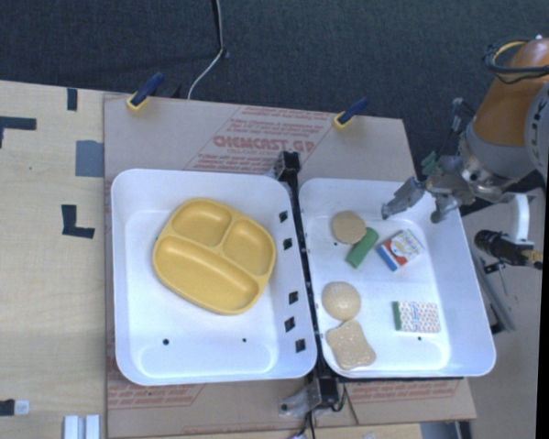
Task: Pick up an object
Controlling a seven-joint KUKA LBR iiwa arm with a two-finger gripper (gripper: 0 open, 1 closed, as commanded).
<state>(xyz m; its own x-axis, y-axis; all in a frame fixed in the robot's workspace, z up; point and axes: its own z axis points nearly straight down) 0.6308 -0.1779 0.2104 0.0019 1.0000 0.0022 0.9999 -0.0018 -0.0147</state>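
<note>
While the gripper (420, 200) hangs over the right bin (468, 298) at its one o'clock corner, its two fingers spread apart and pinching nothing, six items lie below. Right bin: round biscuit (348, 227) at eleven o'clock, green block (362, 248) touching it, small carton (400, 249) beside, second biscuit (341, 300), toast slice (350, 345) at seven, patterned packet (417, 316) at four. Left bin (134, 280): yellow divided tray (215, 254).

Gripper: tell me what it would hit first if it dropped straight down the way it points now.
Probably bare floor of the right bin near its upper right corner. The gripper hangs just right of the small red, white and blue carton, which it may clip; depth is unclear from above.
</note>
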